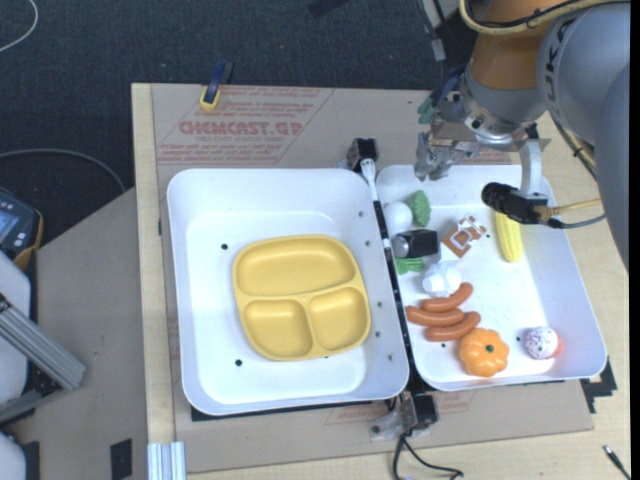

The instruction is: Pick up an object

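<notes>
Hovering pincer above right bin, near green toy.

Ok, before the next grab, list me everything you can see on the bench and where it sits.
bins: two, white, side by side
divided plate: one, yellow, left bin
pumpkin: one, orange, right bin, near edge
sausages: one cluster, orange-red, beside the pumpkin
corn cob: one, yellow, right bin
speckled ball: one, white and pink, right bin's near right corner
green pieces: two, by the divider
white pieces: two, by the divider
clamp: one, yellow and blue, board's far edge
arm: one, grey with orange band
claw: one, over the right bin's far edge
</notes>
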Action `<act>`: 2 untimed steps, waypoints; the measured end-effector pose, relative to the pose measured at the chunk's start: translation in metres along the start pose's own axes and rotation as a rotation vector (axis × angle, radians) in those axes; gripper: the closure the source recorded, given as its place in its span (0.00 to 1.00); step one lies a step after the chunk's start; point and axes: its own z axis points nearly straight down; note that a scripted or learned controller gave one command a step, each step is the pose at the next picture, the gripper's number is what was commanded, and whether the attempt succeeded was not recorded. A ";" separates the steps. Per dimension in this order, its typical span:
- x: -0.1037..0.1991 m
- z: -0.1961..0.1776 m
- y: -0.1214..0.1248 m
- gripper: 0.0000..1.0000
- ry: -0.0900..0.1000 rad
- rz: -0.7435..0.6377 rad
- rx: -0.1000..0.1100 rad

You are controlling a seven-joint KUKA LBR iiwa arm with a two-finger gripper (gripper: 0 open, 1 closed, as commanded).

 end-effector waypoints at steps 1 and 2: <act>0.054 0.001 0.001 1.00 -0.001 0.001 -0.001; 0.089 -0.009 0.003 1.00 -0.001 0.003 -0.005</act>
